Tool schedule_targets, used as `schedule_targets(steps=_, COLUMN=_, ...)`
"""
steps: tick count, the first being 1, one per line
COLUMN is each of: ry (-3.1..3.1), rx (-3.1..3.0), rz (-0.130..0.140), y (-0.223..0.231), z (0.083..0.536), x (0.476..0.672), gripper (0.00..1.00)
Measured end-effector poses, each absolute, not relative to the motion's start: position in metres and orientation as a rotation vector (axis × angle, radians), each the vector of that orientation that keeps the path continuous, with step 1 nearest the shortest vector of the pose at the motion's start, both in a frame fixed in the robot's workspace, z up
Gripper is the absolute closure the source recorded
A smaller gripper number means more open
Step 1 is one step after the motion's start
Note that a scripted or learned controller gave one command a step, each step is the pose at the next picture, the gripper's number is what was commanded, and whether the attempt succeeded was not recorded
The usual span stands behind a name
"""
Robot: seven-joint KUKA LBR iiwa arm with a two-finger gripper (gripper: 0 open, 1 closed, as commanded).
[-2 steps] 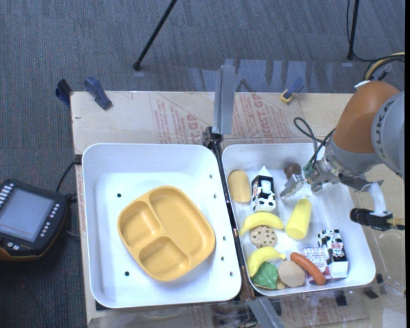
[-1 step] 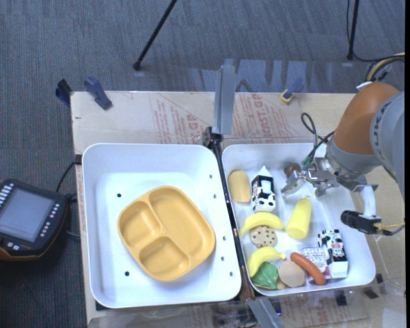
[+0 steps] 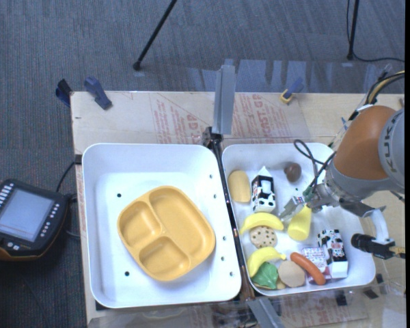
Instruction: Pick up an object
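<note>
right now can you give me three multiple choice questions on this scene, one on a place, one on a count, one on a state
1. Where does the yellow divided plate lie?
A. in the left bin
B. in the right bin
C. on the floor

2. How many bananas lie in the right bin?
A. none
B. two
C. five

3. How does the yellow cup lie?
A. upside down on the plate
B. tipped on its side among the toy food
C. stacked on the milk carton

Answers:
1. A, the plate rests alone in the left bin.
2. B, one banana lies above the cookie and another banana below it.
3. B, the cup's long side lies slanted on the bin floor, just below the gripper.
</note>
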State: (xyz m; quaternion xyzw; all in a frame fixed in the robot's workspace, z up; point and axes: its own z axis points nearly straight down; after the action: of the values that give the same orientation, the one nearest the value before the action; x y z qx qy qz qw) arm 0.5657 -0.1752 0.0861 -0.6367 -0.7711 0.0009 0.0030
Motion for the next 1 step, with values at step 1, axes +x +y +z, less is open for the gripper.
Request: schedule_targets(steps=1, ry=-2.410, rx=-2.000, rz=0.004, y=-0.1758, z=0.0945, x=0.5645, gripper=1.00)
